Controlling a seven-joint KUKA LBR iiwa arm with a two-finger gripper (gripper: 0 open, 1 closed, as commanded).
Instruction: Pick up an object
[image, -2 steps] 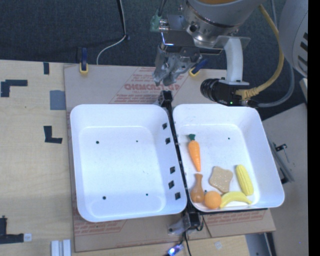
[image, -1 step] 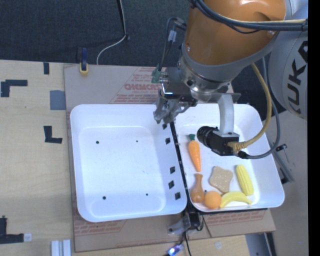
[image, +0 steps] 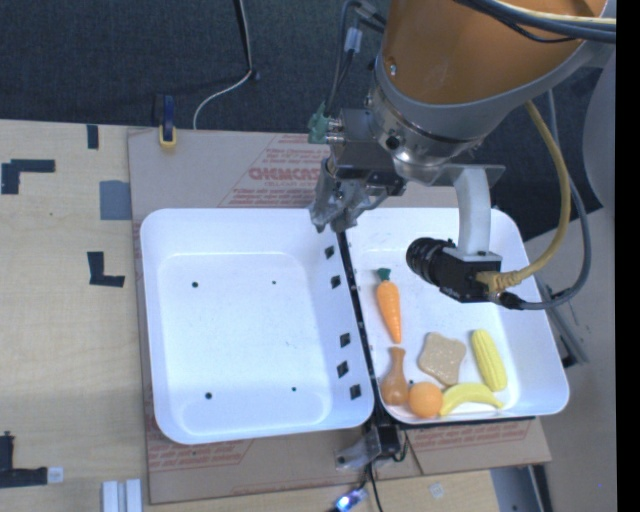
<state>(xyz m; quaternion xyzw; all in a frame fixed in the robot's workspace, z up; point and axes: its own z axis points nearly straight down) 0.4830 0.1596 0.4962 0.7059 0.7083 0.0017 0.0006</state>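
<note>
Glossy white bins, seemingly plastic carrot

An orange carrot with a green top lies lengthwise at centre right. Lower right cluster: a tan bottle-shaped piece, an orange ball, a bread slice, a banana and a corn cob.

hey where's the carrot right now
The carrot lies in the right bin, near its left wall by the divider between the bins, green top pointing away from the camera. The bread slice sits just to its lower right.
</note>
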